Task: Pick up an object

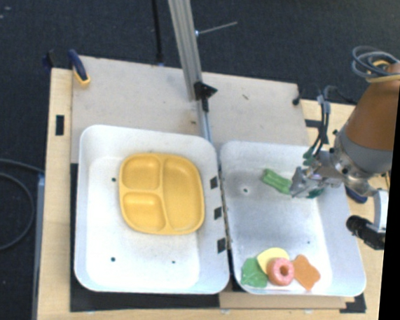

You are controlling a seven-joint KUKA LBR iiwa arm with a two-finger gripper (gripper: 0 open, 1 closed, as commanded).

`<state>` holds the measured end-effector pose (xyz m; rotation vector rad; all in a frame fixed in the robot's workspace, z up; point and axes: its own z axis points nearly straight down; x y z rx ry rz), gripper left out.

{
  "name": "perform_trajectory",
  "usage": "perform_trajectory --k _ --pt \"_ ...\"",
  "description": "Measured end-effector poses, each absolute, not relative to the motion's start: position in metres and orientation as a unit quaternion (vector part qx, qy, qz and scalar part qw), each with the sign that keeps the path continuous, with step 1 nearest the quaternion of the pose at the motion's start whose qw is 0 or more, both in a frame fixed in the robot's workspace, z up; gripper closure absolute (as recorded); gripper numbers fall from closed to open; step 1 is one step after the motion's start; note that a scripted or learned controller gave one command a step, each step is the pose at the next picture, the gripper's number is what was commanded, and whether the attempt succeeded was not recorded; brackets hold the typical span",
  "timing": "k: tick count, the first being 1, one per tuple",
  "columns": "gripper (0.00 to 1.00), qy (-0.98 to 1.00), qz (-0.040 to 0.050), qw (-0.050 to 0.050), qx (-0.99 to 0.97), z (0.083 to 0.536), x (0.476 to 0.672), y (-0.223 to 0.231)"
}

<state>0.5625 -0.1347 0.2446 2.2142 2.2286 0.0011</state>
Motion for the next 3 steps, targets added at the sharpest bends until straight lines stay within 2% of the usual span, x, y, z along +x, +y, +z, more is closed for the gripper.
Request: perform_trajectory --k 3 --pt "1.0 0.71 0.0005 -0.001 0.704 0.236 0.527 0.038"
